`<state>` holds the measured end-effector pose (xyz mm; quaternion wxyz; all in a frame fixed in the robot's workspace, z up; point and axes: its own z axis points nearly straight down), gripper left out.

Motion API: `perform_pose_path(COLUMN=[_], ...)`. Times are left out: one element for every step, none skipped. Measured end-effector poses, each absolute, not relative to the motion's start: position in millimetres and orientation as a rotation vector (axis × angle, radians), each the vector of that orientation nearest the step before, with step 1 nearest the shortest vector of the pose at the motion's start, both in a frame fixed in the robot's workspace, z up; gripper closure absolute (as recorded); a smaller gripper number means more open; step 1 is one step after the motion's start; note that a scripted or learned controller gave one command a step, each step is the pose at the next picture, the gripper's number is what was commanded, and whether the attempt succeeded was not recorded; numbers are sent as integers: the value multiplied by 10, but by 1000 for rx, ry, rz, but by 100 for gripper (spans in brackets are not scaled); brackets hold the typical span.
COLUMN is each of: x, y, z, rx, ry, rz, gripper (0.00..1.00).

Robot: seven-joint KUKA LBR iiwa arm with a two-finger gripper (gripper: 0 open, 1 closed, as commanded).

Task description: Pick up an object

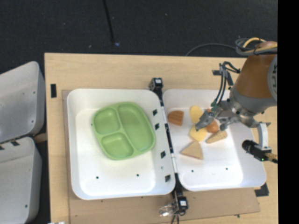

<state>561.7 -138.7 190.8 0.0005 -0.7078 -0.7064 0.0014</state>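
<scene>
We see two shallow white bins side by side on the wooden bench (117, 71). The left bin (79, 171) holds a green divided plate (124, 130) with three compartments, lying flat near its middle. The right bin (233, 171) holds a cluster of food-like pieces: a brown bun-shaped piece (175, 117) near the divider, a yellow piece (196, 112) beside it, another yellow piece (197, 134) below that, a tan wedge (193, 150) lower still, an orange piece (212, 127) and a tan slice (217, 137) just beside it.

The arm (254, 85) reaches in from the right, its orange band above the wrist, bent down over the right bin. The end effector (208, 121) sits low among the pieces, right at the orange piece and the yellow ones. We cannot tell whether it is apart or together, nor whether anything is caught in it.

We can read no writing or labels anywhere.
</scene>
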Motion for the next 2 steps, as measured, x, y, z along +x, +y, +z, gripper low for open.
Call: perform_pose_path(x=[5533,5548], y=[-1471,-1475], z=[1382,1518], rx=[-2221,-2227], ry=[-2219,-2218], rz=[6,-1], gripper=[0,100])
